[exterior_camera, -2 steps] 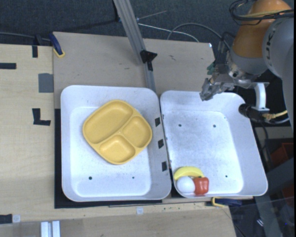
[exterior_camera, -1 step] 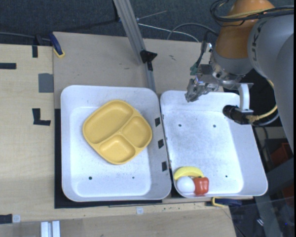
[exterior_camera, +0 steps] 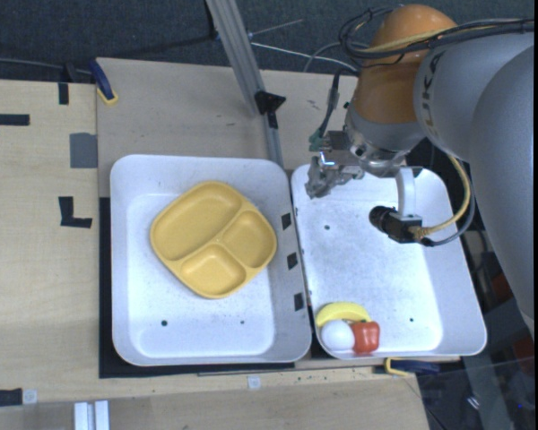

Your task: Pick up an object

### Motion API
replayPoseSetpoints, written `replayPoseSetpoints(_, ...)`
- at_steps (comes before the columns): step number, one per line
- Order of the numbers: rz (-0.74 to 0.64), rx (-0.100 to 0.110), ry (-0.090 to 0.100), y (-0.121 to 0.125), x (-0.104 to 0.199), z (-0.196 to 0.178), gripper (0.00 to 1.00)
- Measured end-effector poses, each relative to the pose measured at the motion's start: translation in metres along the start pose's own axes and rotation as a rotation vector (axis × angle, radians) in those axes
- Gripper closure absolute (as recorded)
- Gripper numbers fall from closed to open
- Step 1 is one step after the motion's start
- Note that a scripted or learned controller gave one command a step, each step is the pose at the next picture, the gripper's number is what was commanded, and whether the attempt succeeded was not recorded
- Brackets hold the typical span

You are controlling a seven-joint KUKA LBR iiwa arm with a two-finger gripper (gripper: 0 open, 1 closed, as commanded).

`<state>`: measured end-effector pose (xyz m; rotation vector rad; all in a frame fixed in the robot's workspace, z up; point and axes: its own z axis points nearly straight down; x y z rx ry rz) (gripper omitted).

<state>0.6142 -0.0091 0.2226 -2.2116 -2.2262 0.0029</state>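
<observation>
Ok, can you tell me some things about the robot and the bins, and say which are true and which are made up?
1. The yellow tray lies in the left bin. True.
2. The pincer hangs over the tray. False: it is over the right bin's far corner.
3. The white ball sits at the right bin's near edge. True.
4. The red thing lies in the tray. False: it is beside the ball.

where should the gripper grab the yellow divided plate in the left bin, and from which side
Probably the raised outer rim of the yellow plate, pinched from straight above. It lies flat and looks too wide to span, so only an edge or a divider ridge offers a thin grip. The rim's right corner, nearest the right bin, sits closest to the gripper.
</observation>
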Motion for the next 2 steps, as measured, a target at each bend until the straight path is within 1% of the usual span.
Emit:
replayPoseSetpoints(1,0.000,0.000,0.000,-0.021,0.052,0.006,1.00)
replayPoseSetpoints(2,0.000,0.000,0.000,-0.025,0.102,0.010,1.00)
